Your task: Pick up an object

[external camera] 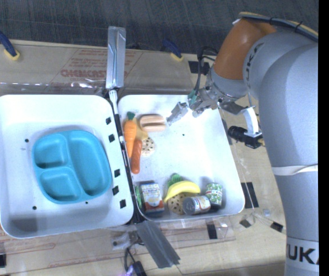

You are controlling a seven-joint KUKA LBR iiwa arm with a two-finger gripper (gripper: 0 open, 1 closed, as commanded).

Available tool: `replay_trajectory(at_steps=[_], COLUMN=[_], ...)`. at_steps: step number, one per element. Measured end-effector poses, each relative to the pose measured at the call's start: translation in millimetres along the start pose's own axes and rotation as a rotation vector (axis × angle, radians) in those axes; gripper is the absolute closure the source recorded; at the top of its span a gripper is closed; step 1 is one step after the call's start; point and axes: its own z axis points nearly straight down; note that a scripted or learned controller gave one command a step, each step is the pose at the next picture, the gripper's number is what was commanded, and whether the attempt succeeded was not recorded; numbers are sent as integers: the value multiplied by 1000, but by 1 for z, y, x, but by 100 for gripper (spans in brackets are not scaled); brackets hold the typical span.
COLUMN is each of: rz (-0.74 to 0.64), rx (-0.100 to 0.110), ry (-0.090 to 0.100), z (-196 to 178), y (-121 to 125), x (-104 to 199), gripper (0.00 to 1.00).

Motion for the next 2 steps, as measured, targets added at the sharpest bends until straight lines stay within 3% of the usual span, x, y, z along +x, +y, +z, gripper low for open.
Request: replay_trajectory(at_steps=[1,2], rz=[203,9], rx=[-6,-9], ry=[-1,-4], z=[59,58], y=[-114,-73], x=[28,-1], gripper=[0,0])
